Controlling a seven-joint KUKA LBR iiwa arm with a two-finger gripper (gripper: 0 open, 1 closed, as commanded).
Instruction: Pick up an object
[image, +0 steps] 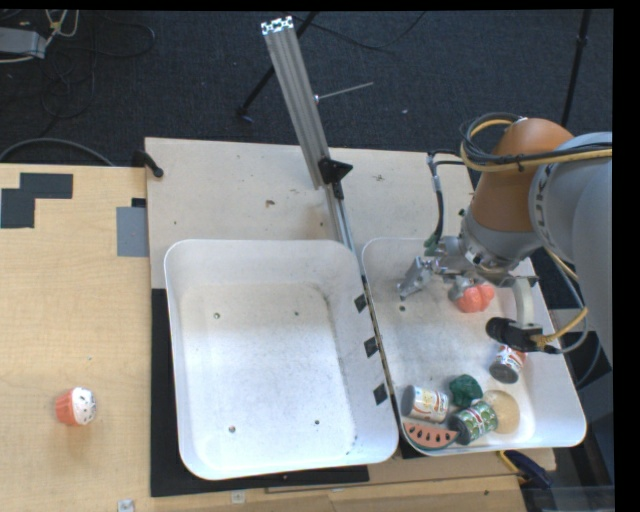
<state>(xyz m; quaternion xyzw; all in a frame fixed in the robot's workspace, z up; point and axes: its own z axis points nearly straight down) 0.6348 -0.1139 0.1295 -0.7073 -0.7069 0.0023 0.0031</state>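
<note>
My gripper (412, 280) hangs low over the upper left part of the right bin (560, 425). Its fingers stand open, with nothing between them. Just right of it, under the wrist, an orange-red object (474, 296) lies on the bin floor. At the bin's front sits a cluster: a pale jar (428, 402), a dark green object (464, 388), a green can (476, 420), a watermelon slice (432, 437) and a tan round piece (505, 410). A small red and white item (508, 366) lies near the right wall.
The left bin (185, 300) stands beside the right one, with black clips along the shared wall. A slanted metal rail (300, 95) runs up from between the bins. An orange and white toy (75, 407) lies on the wooden table at the far left.
</note>
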